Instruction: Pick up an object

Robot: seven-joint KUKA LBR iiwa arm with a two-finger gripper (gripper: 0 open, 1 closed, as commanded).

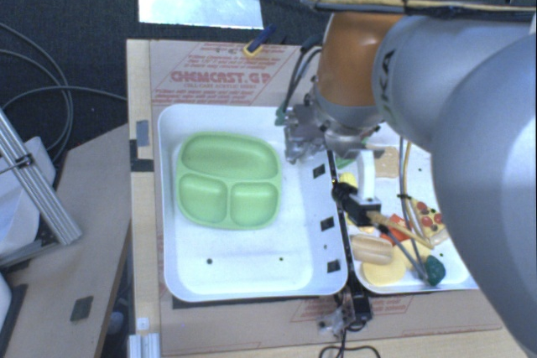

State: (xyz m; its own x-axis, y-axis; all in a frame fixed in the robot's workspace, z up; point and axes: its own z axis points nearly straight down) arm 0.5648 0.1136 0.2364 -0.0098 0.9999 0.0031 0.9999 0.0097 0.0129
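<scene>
Gripper [300, 143] stands over the upper right corner of the left bin [252, 274], just beside the green divided plate [228, 180]. The arm hides its grip, so you cannot tell how wide it stands or whether it has anything. Toy food [373, 249] lies in the right bin [460, 284]. Judged step: approach, no pick confirmed. Your next move calls for a descent squared on the plate's rim.
</scene>
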